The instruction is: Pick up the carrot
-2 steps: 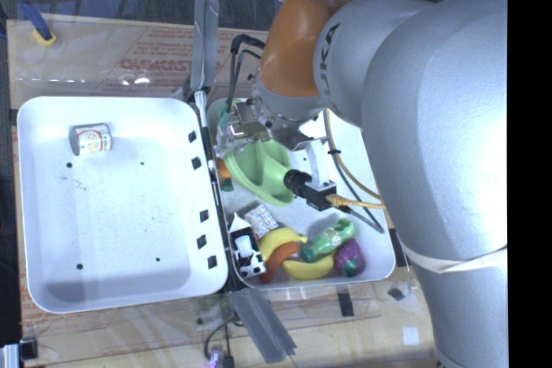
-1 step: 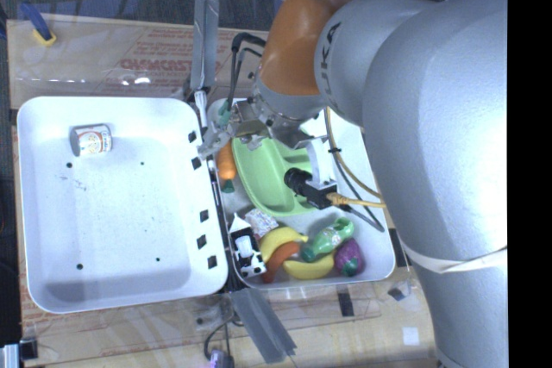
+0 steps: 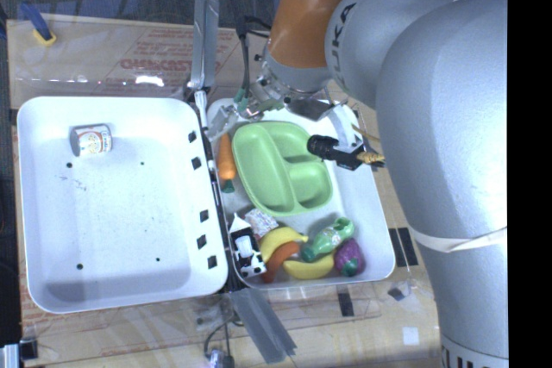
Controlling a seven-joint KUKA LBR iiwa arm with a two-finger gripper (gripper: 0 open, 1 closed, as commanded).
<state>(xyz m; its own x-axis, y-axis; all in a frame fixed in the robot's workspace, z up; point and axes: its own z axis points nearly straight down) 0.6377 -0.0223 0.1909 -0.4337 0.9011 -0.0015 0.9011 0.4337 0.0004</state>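
Tabletop: wooden tabletop (image 3: pixel 129 56) under dark carpet at the top of the view, carrying two shallow white bins side by side.
Left bin: left bin (image 3: pixel 52 271) holds one small can (image 3: pixel 91 140) lying near its upper left corner.
Right bin: right bin (image 3: pixel 379 224) is crowded with toys.
Carrot: carrot (image 3: pixel 226 159) lies along the right bin's left wall, just beside the green tray, lengthwise up and down the view.
Green tray: two-compartment green tray (image 3: pixel 280 168) sits in the upper middle of the right bin, tilted.
Other items: yellow banana (image 3: pixel 289 250), purple grapes (image 3: pixel 349 256), a green bottle-like toy (image 3: pixel 328 239) and a black-and-white carton (image 3: pixel 243 247) crowd the bin's lower end.
Arm: grey arm with orange band (image 3: pixel 306 13) reaches in from the right, over the right bin's upper edge.
Tool: tool (image 3: pixel 250 103) sits above the carrot's upper end; whether it is released or clenched I cannot tell.
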